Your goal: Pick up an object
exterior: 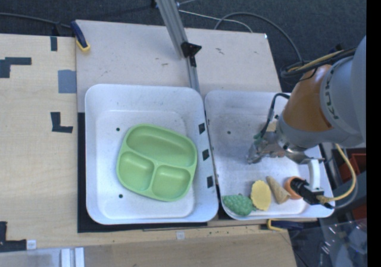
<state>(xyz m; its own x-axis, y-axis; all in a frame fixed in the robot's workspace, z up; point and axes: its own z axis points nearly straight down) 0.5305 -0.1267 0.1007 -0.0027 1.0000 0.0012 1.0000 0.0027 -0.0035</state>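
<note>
The grey arm with its orange band reaches in from the right over the right-hand shallow white bin (pixel 238 111), and its two-finger gripper (pixel 257 156) hangs low above that bin's bare floor, near the middle. Whether its fingers are spread or closed cannot be told; they are small and dark against the wrist, and nothing shows between them. The candidate things lie along the bin's near edge, toward the camera from the gripper and apart from it: a bumpy green broccoli-like toy (pixel 238 204) in the near left corner, a flat yellow rounded piece (pixel 260 194) just beside it, a tan cone-shaped piece (pixel 277 189) whose long axis slants up-left to down-right, and a small orange piece (pixel 292 185) partly under the arm's fittings. The yellow piece probably lies nearest, almost straight toward the near edge. In the left white bin (pixel 95 141) sits a light green three-compartment plastic plate (pixel 158 162). No readable writing or brand is visible.
</note>
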